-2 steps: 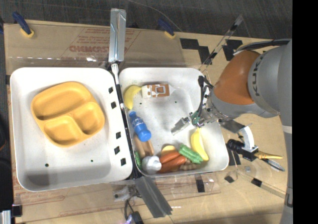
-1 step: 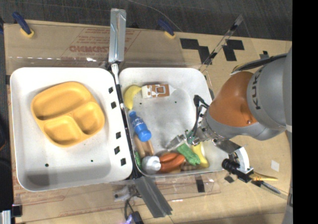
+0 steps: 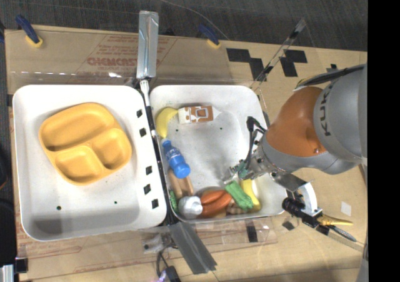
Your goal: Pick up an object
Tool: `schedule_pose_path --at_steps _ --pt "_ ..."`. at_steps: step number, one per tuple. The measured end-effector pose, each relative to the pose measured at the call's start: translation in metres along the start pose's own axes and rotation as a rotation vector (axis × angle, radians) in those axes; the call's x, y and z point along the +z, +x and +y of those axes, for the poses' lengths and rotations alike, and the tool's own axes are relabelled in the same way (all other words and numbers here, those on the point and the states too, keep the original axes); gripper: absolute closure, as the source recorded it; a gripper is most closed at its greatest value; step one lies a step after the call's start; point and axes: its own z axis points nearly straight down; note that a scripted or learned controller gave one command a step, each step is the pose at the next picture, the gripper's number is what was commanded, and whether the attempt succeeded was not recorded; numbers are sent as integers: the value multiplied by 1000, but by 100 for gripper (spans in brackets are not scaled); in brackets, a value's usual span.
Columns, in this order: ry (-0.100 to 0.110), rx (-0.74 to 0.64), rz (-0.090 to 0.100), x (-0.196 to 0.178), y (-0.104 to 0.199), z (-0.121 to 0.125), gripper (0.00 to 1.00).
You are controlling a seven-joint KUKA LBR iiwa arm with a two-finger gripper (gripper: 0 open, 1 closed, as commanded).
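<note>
Green and yellow toys lie in the right bin's near right corner, beside an orange-red piece and a silver one. Gripper hangs just above them; whether its fingers are open or closed, cannot tell. Blue bottle, banana, small carton lie farther back. Left bin: yellow divided tray.

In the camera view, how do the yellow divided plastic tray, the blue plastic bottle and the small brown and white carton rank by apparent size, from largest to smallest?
1. Yellow divided plastic tray, clearly largest.
2. Blue plastic bottle.
3. Small brown and white carton.
The bottle and the carton look nearly alike, so their order is unsure.
</note>
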Motion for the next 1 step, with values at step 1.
schedule_pose_path --at_steps 1 --pt "4 274 4 11 49 28 100"
